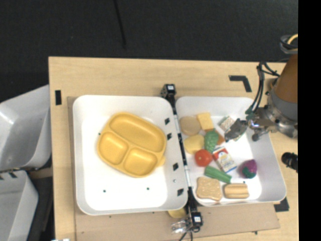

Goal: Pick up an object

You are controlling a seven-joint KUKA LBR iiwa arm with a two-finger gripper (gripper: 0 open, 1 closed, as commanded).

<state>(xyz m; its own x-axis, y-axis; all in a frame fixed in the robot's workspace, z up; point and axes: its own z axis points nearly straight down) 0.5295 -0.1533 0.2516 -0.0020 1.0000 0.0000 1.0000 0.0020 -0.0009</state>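
Surface (125,77) is carrying two white bins side by side, the left bin (85,185) holding a yellow divided tray (131,144) sitting well apart from everything else, the right bin (273,177) crowding in all the toy food. Arm is reaching in from the right, gripper (244,128) hanging over the upper right of the right bin with nothing between its fingers; how wide it is standing I cannot tell, the tip is too small and blurred. No target is fixed by the task, so I'm judging the nearest candidates: a pale wrapped piece (226,122) just beside the gripper tip and a green vegetable (211,139) below it, both lying flat and small. Main risk from here: pieces are sitting touching or nearly touching, so fingers coming down are likely landing on a neighbour, pushing it aside or pinching two at once. Flat low pieces like the bread slice (208,189), bun (235,191) and yellow block (204,120) are giving little to close on and are likely slipping out. Red tomato (203,157) and purple piece (249,168) are looking rounded, so they are likely rolling off under an off-centre pinch. Small carton (225,159) is lying tilted between tomato and purple piece, likely twisting when squeezed.
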